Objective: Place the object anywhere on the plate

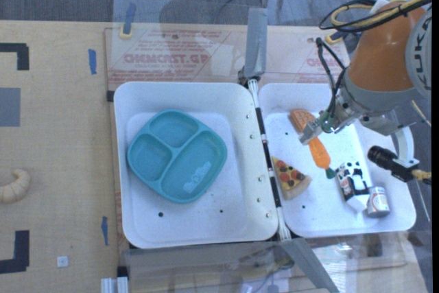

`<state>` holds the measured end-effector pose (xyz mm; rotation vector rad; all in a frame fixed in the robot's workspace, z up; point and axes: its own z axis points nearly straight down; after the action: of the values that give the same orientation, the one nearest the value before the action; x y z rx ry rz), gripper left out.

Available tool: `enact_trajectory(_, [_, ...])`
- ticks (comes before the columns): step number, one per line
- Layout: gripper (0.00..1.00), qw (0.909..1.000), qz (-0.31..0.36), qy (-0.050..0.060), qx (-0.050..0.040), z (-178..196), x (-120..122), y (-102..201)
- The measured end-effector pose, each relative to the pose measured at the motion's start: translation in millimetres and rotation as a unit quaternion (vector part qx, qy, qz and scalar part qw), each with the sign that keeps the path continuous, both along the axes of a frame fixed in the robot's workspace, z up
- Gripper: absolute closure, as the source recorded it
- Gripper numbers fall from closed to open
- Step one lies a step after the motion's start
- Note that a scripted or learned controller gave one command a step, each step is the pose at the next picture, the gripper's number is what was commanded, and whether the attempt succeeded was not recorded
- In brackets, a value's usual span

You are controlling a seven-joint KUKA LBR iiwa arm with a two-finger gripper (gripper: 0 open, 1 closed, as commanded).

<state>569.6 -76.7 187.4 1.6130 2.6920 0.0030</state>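
A teal divided plate [177, 156] lies in the left bin [236, 216], slightly left of its middle. In the right bin [391, 219] lie an orange carrot [320, 154], a pizza slice [289, 178], a brown bread piece [300, 119], a cow-patterned carton [353, 182] and a small can [377, 201]. My gripper [317, 130] hangs over the upper part of the right bin, right above the carrot's top end and beside the bread piece. Whether it touches the carrot I cannot make out.
The grey ridge [264, 154] between the two bins runs between my gripper and the plate. A croissant [14, 186] lies on the wooden bench far left. Cables and the arm's orange band [384, 58] are at the upper right.
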Motion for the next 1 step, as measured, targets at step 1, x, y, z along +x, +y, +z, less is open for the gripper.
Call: enact_trajectory(1, [1.0,0.9991,-0.042,0.001,-0.0001,73.8,17.3,73.8])
